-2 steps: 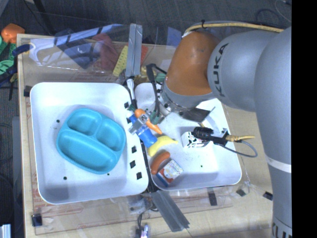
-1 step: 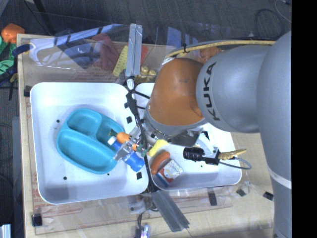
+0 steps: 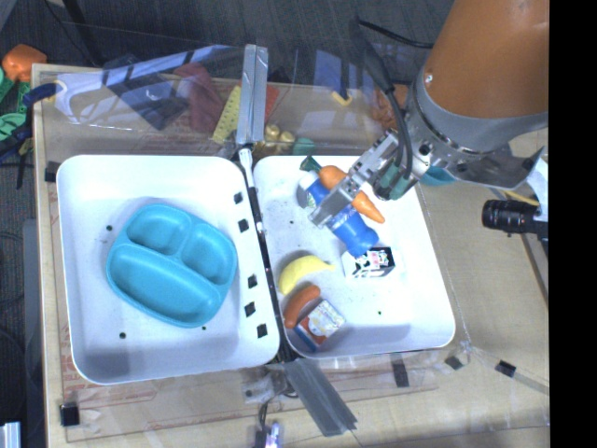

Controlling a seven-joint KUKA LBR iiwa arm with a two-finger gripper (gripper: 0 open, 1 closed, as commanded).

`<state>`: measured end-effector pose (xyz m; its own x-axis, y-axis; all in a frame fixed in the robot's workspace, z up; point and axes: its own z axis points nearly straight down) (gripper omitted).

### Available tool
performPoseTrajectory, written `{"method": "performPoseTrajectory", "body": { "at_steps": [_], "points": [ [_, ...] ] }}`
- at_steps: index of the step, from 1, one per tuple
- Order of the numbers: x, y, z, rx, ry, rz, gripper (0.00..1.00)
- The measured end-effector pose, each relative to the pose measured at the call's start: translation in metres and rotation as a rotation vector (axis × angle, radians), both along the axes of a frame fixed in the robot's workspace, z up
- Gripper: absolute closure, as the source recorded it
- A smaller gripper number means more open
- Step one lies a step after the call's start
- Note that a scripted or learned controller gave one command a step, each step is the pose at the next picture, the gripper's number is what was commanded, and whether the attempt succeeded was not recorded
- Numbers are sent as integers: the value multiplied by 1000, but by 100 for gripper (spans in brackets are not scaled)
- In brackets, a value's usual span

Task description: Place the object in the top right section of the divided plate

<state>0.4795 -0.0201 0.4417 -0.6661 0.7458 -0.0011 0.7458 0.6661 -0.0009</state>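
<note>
From my seat the arm (image 3: pixel 485 40) reads as a broad, rounded orange shell over a grey wrist ring (a small pale dot sits at the orange's left edge). Black cables (image 3: pixel 396 110) loop down beside it. The gripper (image 3: pixel 343 199) is metallic grey, boxy, with a teal patch near its base.

The right bin (image 3: pixel 424 292) carries a banana (image 3: pixel 300 271), a small black-and-white carton (image 3: pixel 374 262) and a can (image 3: pixel 322 324) near its front wall. The left bin (image 3: pixel 84 343) sits beside it on the desk (image 3: pixel 485 278).
</note>
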Motion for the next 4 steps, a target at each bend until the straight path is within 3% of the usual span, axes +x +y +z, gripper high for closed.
{"method": "performPoseTrajectory", "body": {
  "at_steps": [1, 2, 3, 4],
  "points": [
    [0, 56, -196, 0, 9, 97, 100],
    [1, 56, -195, 0, 8, 97, 0],
    [2, 56, -189, -1, 15, 100, 100],
    [19, -14, -74, 0, 0, 208, 100]
  ]
}}
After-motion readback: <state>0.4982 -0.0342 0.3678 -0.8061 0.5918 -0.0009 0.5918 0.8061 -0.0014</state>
